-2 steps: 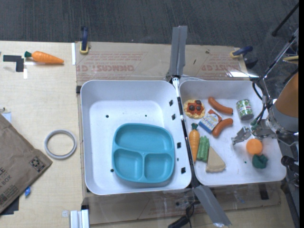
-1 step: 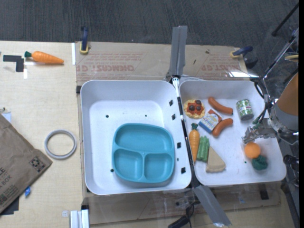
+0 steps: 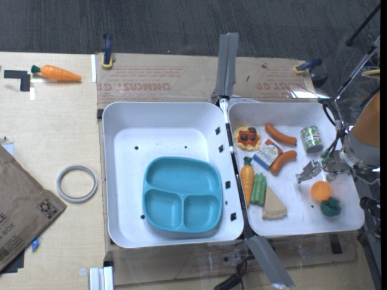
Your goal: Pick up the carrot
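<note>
Orange carrot (image 3: 247,183) lies untouched at the right bin's (image 3: 302,225) left wall beside a green pod (image 3: 259,188), while the gripper (image 3: 309,171), jaws seemingly narrow and empty, hovers well apart: nothing grasped yet.

Two carrots (image 3: 247,182) (image 3: 55,73); two sausages (image 3: 281,134) (image 3: 283,161)

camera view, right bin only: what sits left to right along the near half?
carrot → green vegetable → sandwich wedge → gripper → orange
</note>
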